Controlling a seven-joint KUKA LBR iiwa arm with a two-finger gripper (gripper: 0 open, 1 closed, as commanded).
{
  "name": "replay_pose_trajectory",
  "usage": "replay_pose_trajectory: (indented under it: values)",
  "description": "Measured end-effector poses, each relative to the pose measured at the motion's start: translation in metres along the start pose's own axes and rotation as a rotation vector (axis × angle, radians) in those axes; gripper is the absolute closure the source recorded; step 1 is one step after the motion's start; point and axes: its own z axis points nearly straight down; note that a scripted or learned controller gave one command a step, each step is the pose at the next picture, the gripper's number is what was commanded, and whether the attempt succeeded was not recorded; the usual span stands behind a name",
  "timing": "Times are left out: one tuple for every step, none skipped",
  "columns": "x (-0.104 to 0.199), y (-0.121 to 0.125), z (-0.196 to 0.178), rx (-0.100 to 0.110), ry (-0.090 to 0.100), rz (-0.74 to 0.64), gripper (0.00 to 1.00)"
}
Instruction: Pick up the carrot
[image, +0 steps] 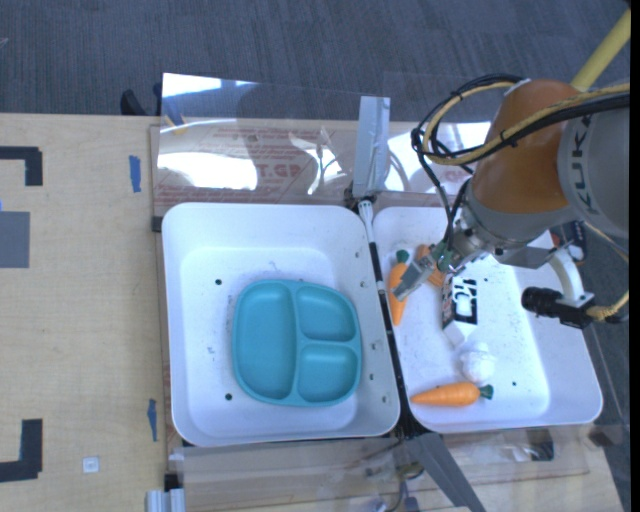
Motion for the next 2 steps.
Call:
replay_pose_trajectory:
  values:
    - [-0.027, 0.04, 0.0, -0.005, -0.005, -0.269, 0.0]
    - [0.023, 0.004, 0.0, -0.002, -0.001, -0.298, 0.0]
